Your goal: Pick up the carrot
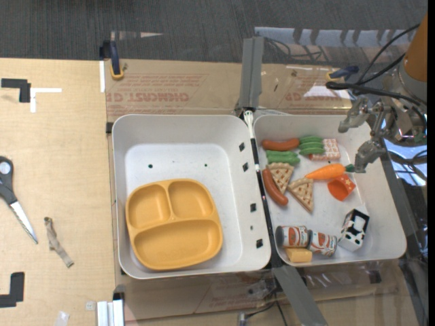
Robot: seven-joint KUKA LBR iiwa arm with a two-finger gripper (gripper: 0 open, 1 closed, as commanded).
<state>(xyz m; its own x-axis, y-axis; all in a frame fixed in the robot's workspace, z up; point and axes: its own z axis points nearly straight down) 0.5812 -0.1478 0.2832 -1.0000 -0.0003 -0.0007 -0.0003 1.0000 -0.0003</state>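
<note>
The worktop (54,148) carries two shallow white bins side by side. The left bin (136,131) holds one yellow divided plate (174,221), lying flat in its near half.

The right bin (391,240) holds the toy food. The carrot (326,172) lies on the bin floor in the upper middle of this bin, orange body pointing left, green top at its right end. An orange-red pepper piece (341,187) sits just below and to the right of it, very close. Two pizza slices (291,183) lie to the left of the carrot, with a sausage (274,189) along their left side. Above these lie a second sausage (281,143), green pea pods (299,151) and a small pink-and-white block (330,148). Along the near wall rest a tin can (294,236) on its side, a second small tin (325,243), a yellow cheese piece (298,255) and a black-and-white cow-patterned carton (355,228).

The pincer (363,160) is over the right side of the right bin, with one finger tip just beside the carrot's green top. Whether the pincer is spread or pressed together cannot be told at this slant; the carrot is not seen between its fingers.

Scissors (15,199) lie on the worktop at far left, well apart from the bins.
</note>
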